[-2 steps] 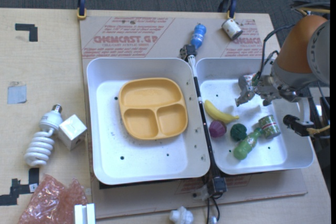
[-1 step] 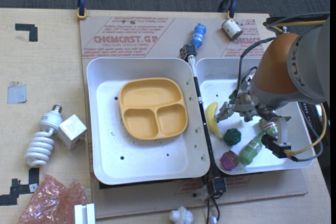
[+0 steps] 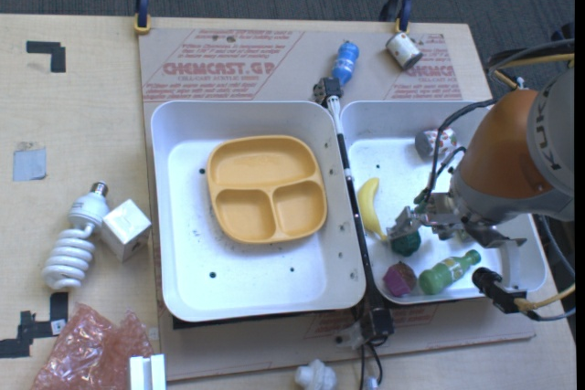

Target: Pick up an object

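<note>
2 white bins [image 3: 174,288], frame centre and right. Right bin: 1 banana [image 3: 368,205], 1 green bottle [image 3: 448,271], 1 purple fruit [image 3: 398,279]. Gripper [image 3: 409,226] over 1 dark green ball [image 3: 405,241]; claw state impossible to tell.

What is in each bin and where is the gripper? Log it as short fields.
left bin: orange divided tray
right bin: banana, dark green object, purple object, green bottle
gripper: low in the right bin, right at the dark green object
grasp: cannot tell
arm: reaches over the right bin

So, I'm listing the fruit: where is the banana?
The banana lies in the right bin, along its left wall, just left of the gripper.
</note>
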`<move>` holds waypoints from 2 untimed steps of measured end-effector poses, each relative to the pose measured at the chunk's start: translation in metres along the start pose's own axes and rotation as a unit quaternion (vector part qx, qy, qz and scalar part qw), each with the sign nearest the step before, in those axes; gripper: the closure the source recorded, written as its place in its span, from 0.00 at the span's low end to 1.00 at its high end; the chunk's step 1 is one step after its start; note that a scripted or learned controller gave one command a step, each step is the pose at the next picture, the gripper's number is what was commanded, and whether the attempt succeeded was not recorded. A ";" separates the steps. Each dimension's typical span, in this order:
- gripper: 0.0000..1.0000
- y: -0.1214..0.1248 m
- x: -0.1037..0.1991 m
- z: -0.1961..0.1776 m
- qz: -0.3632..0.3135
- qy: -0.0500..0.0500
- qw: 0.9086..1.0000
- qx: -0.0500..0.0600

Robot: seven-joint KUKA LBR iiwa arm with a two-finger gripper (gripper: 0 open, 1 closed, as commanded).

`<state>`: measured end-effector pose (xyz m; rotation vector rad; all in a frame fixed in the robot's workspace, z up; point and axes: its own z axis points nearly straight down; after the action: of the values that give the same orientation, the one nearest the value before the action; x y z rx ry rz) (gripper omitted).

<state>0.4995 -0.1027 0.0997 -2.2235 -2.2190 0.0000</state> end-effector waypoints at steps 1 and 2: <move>1.00 0.002 0.000 -0.010 0.001 0.000 1.000 -0.002; 1.00 0.073 0.000 -0.094 -0.002 -0.001 1.000 -0.001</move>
<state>0.5727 -0.1025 0.1936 -2.2205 -2.2247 0.0002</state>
